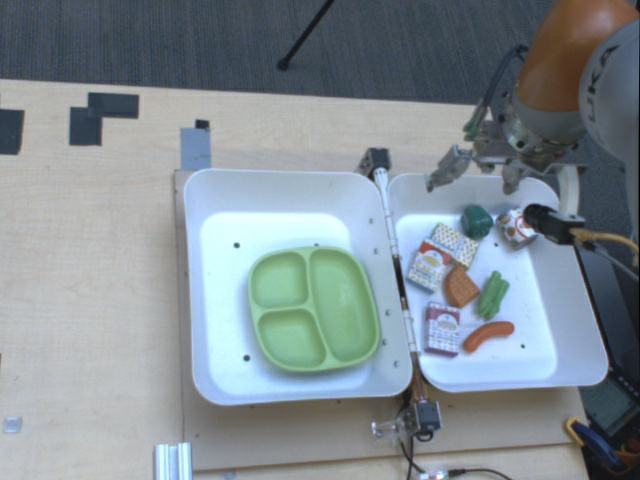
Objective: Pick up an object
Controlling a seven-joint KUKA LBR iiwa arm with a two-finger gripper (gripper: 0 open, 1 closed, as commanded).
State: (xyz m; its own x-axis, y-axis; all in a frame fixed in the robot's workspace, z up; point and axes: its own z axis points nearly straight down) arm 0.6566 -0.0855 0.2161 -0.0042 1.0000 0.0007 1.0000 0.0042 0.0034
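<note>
One fixed camera looks down at a slant on both white bins, arm entering right.

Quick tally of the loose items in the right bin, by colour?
Green: 2, a dark green lump and a green pod
Red or orange: 2, a sausage and an orange-brown piece
Printed cartons: 3
White and red ball: 1
Total: 8

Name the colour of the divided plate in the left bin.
Light green: the divided plate, clearest in the camera view.
</note>
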